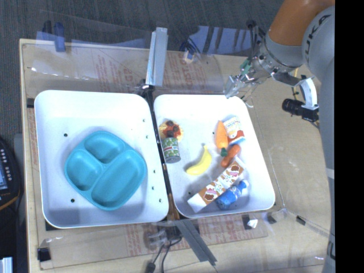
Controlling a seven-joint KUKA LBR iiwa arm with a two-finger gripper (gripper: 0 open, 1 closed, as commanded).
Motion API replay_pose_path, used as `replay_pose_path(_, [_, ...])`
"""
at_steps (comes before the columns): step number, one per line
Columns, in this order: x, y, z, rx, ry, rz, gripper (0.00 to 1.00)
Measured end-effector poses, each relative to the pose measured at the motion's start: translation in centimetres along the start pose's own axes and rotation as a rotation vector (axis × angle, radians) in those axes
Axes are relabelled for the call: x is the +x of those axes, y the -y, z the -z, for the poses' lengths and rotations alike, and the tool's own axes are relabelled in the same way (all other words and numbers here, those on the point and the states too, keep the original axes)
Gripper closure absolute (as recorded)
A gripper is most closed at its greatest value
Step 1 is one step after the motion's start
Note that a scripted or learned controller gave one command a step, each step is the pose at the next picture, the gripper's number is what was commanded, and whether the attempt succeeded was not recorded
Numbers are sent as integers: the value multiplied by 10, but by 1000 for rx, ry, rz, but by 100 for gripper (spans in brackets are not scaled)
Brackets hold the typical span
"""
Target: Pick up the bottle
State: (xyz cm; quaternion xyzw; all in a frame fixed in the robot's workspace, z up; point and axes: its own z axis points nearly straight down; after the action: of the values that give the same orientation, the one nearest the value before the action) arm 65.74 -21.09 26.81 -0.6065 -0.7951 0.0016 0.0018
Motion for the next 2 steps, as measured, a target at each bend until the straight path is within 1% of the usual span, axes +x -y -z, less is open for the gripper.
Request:
replay_pose_path(1, [0,0,172,-2,1,7,100])
replay_pose_path(2, [2,-1,171,2,-2,346,100])
